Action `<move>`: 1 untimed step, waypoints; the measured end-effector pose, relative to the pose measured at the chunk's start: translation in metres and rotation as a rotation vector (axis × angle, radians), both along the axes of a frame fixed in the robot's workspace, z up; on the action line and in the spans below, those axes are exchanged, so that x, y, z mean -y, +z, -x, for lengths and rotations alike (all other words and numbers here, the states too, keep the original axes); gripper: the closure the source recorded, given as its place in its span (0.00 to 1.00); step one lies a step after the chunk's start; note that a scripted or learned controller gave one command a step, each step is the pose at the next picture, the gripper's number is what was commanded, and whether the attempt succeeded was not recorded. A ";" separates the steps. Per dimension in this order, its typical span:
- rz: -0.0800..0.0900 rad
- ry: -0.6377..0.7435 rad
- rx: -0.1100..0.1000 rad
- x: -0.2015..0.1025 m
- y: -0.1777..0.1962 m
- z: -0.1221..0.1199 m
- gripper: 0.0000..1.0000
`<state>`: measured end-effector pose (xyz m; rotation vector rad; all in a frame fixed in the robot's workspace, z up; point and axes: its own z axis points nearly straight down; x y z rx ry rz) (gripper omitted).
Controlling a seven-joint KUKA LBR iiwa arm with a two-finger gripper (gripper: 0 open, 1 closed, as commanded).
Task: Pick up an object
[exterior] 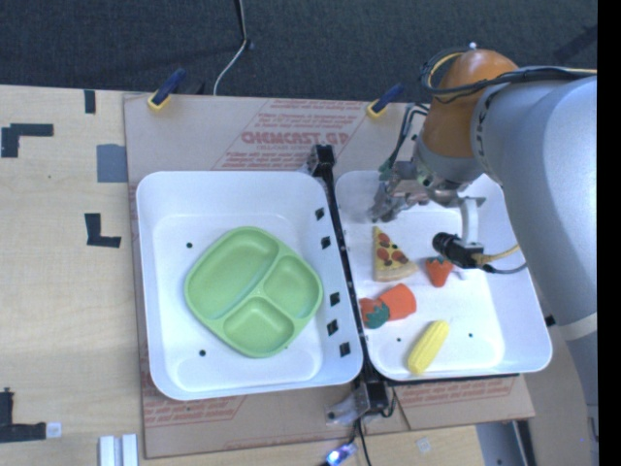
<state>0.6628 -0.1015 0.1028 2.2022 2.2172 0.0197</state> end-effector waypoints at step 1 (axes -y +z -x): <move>-0.002 -0.005 -0.016 0.001 0.063 -0.001 1.00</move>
